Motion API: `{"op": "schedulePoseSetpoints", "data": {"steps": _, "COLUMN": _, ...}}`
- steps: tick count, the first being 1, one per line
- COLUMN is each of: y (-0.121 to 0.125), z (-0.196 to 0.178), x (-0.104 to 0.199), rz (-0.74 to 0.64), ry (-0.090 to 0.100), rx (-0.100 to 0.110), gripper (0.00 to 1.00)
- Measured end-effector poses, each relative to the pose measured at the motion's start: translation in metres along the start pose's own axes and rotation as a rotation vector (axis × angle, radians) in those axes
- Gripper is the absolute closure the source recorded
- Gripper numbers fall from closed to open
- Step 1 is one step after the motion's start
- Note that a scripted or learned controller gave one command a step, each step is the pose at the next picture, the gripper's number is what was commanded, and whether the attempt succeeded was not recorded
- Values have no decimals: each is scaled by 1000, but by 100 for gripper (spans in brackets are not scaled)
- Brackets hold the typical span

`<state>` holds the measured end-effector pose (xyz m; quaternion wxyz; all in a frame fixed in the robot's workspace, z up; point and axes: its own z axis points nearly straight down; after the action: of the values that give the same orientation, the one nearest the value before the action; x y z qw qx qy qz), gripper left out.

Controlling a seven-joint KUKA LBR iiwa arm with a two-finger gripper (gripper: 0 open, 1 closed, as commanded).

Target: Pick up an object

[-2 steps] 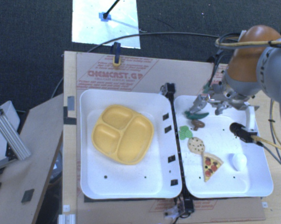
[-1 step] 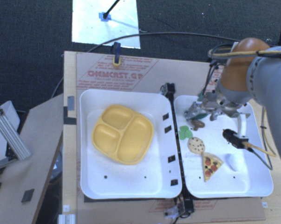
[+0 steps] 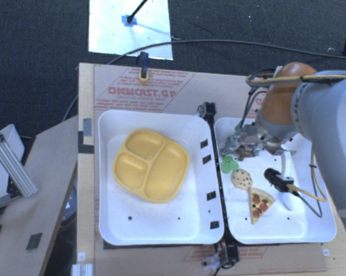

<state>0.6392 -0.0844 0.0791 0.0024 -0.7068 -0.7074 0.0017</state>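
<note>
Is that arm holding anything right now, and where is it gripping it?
It cannot be told: the gripper is down by the green toy, but no hold shows.

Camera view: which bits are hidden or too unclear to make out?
- Green item: small, just beside the gripper in the camera view; what it is stays unclear.
- Right bin: the arm covers its far right part.
- Arm: cut off by the right edge.
</note>
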Motion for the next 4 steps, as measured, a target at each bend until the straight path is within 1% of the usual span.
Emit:
{"op": "schedulePoseSetpoints", "data": {"steps": 1, "y": 1, "z": -11, "x": 0, "rz": 1, "ry": 0, "rx": -2, "gripper": 100}}
{"op": "schedulePoseSetpoints", "data": {"steps": 2, "y": 8, "z": -54, "x": -3, "rz": -2, "ry": -1, "rx": -8, "gripper": 100}}
{"op": "schedulePoseSetpoints", "data": {"steps": 3, "y": 4, "z": -114, "x": -1, "rz": -4, "ry": -1, "rx": -8, "gripper": 100}}
{"op": "schedulePoseSetpoints", "data": {"steps": 4, "y": 11, "z": -173, "x": 5, "rz": -5, "ry": -1, "rx": -10, "gripper": 100}}
